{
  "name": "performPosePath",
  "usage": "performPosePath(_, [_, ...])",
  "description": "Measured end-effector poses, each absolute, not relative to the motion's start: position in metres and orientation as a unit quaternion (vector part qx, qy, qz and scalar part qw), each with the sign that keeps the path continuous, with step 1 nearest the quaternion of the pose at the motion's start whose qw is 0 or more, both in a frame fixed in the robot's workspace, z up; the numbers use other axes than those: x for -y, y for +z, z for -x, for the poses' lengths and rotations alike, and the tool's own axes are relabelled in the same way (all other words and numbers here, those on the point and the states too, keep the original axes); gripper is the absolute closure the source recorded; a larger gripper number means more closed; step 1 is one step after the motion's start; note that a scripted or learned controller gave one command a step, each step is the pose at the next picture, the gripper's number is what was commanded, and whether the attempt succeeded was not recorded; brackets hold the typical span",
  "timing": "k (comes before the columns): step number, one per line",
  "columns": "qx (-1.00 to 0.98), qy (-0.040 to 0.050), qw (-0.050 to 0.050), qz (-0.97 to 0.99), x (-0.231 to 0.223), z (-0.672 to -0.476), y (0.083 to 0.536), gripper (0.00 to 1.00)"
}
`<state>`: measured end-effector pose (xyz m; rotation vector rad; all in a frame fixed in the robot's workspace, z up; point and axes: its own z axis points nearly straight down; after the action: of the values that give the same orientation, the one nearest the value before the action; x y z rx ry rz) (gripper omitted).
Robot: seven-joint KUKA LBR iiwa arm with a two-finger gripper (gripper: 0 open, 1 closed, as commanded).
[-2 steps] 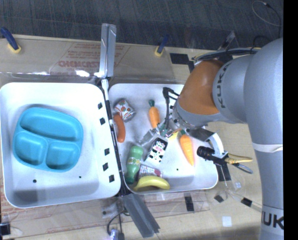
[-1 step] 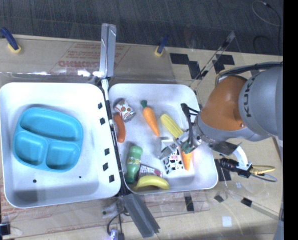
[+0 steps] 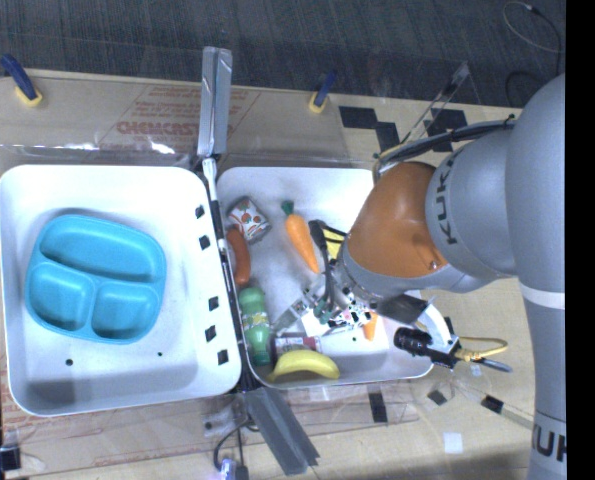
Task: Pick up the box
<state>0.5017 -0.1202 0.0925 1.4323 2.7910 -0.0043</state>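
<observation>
In the right bin [image 3: 277, 183], my gripper [image 3: 325, 303] is low over a small white box with coloured print [image 3: 345, 317], which lies on the bin floor partly hidden under the wrist. The gripper looks to be touching or just above the box's left end. The arm's orange band [image 3: 397, 233] covers the bin's right half.
Around the gripper lie a carrot [image 3: 302, 243], a sausage [image 3: 239, 256], a small printed carton [image 3: 248, 220], a green bottle [image 3: 255, 323], a banana [image 3: 305, 366] and a flat packet [image 3: 297, 344]. The left bin [image 3: 17, 268] holds a blue divided tray [image 3: 97, 276].
</observation>
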Motion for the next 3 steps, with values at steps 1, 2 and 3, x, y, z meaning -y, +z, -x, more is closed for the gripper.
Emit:
performPosePath(1, [-0.891,-0.0006,0.001,-0.454,0.119,-0.502,0.102,1.00])
performPosePath(2, [-0.882,-0.0003,-0.001,-0.472,0.031,-0.479,0.192,1.00])
performPosePath(3, [-0.883,-0.0003,0.000,-0.470,0.031,-0.480,0.201,1.00])
